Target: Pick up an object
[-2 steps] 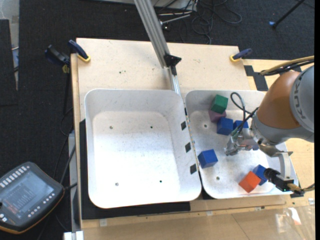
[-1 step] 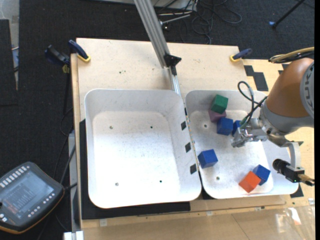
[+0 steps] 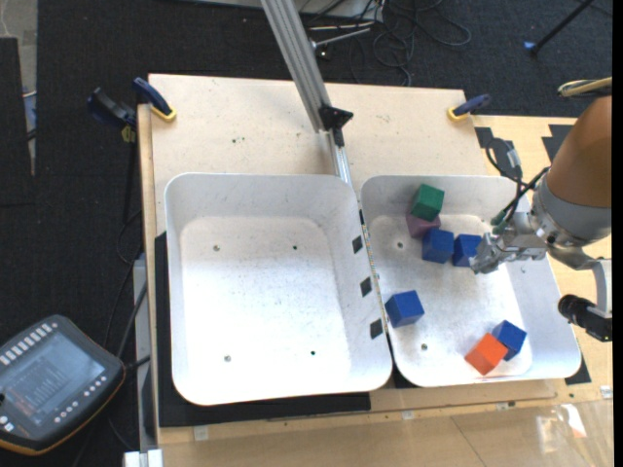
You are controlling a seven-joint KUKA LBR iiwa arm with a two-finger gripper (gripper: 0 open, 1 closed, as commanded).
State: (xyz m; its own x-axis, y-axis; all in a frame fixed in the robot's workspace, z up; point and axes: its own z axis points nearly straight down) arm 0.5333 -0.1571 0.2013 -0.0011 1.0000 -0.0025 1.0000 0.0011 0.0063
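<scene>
gripper (image 3: 484, 259), low in the right white plastic bin (image 3: 545, 290), touches a blue cube (image 3: 466, 249); whether it pinches is impossible to tell. left to right: blue cube (image 3: 404, 307), blue cube (image 3: 438, 245). grasp step, likely; next comes squeezing and lifting straight.

The left bin (image 3: 263, 290) lies open. In the right bin (image 3: 458, 300), blocks crowd the far side (image 3: 437, 245) and near-right corner (image 3: 485, 354), leaving a bare middle.
</scene>
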